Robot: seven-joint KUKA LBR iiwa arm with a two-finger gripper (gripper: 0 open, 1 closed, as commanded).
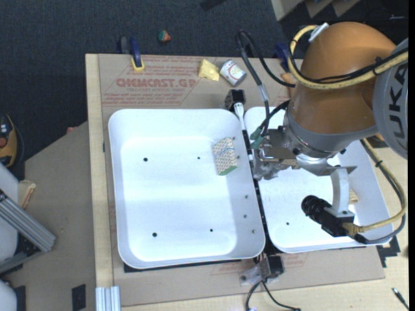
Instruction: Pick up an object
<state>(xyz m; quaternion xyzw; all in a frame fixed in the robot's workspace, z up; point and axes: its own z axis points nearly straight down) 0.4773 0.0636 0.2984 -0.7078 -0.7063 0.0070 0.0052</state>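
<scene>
Grey-and-white checked, with a green patch at one end, the one small packet (225, 155) lies flat in the left bin (168, 199), near its right wall and towards the far side. Its long axis runs roughly from the far side of the bin to the near side, leaning only a little, and the green end points to the near side. If there is print on it, it is too small for me to read.

My claw (264, 166) hangs just beside the packet, apart from it, over the seam where the two bins meet. I cannot tell whether it is wide or narrow, and nothing shows in its grasp.

I count two white bins, and the right bin (292, 229) lies partly under my orange band (343, 63). Four small dark dots mark the left bin's floor.

Both bins rest on a cardboard sheet (162, 83) printed in red with "CHEMCAST G.P". At its far edge sit two blue clamps (136, 50), one yellow scrap (209, 70) and one small white box (232, 73). My grey link (395, 96) shows the letters "KU".
</scene>
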